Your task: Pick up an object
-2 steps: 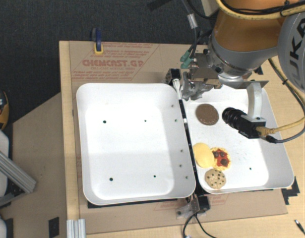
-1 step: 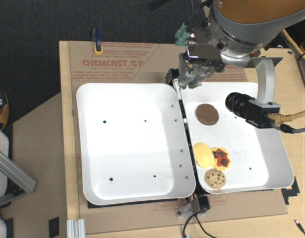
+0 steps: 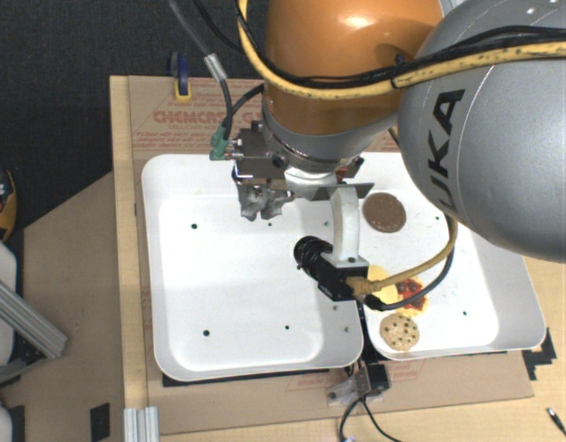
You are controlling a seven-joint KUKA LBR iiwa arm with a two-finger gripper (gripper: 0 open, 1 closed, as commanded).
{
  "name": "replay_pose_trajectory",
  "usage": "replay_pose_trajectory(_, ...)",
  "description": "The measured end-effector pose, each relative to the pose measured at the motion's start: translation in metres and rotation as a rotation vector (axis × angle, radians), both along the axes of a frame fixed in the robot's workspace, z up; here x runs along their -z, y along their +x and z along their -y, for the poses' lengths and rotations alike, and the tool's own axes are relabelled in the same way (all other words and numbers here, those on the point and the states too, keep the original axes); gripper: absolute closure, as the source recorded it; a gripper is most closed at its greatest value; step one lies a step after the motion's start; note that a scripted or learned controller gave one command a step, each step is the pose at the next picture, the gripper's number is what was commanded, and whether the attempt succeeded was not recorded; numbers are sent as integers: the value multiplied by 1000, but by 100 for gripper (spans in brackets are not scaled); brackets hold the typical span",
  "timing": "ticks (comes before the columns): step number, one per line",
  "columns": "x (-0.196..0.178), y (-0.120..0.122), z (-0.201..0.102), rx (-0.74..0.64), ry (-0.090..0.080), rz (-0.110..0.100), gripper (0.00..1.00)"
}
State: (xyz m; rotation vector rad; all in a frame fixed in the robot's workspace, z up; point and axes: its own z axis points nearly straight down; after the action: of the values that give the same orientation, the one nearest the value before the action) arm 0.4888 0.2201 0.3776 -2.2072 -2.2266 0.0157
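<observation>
The end effector (image 3: 260,208) is positioned low over the left bin (image 3: 172,274), at 12 o'clock. Finger state cannot be told. Candidate objects, a brown disc (image 3: 386,213) and a perforated cookie (image 3: 399,331), are located in the right bin (image 3: 503,325). The approach step is judged current; relocation toward 3 o'clock is required next.

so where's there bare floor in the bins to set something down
The left bin has open floor across its left and front, below the end effector. The right bin is crowded near the divider: brown disc, cracker, and a red-yellow piece. Its front right corner is bare.
</observation>
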Motion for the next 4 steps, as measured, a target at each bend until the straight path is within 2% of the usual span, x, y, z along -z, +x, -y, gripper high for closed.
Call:
replay_pose_trajectory(1, -23, -10, -5, 6, 4, 14, 100)
replay_pose_trajectory(2, -48, -9, -4, 7, 4, 16, 100)
replay_pose_trajectory(3, -165, -9, -4, 7, 10, 26, 100)
replay_pose_trajectory(4, -14, -11, -4, 10, -5, -4, 100)
